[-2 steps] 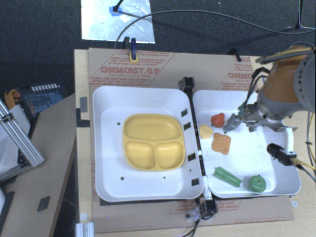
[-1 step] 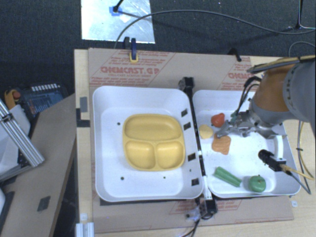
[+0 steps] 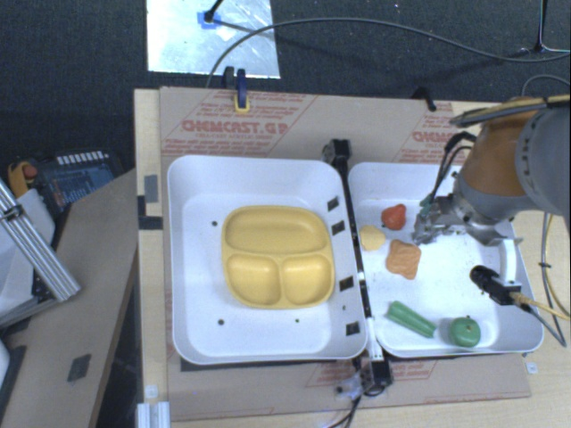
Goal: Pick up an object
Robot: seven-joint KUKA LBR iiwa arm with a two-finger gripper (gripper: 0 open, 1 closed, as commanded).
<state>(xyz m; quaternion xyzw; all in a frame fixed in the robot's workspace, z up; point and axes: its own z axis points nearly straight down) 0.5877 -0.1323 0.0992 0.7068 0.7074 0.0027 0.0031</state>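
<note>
Looks like you're in the approach step: the jaws [image 3: 426, 226] hover low in the right bin [image 3: 526, 333], just right of the red piece [image 3: 393, 215] and above the orange chunk [image 3: 403, 259]. Can't tell how open they are; nothing visibly held. Next you'd need to centre over one piece and drop.

robot lab | bench [image 3: 294, 114], loose cables [image 3: 375, 29], two bins [image 3: 192, 266]

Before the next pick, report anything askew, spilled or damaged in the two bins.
Nothing stands out. The yellow tray lies flat in the left bin; the food pieces lie scattered but apart in the right bin, beneath the gripper.
</note>
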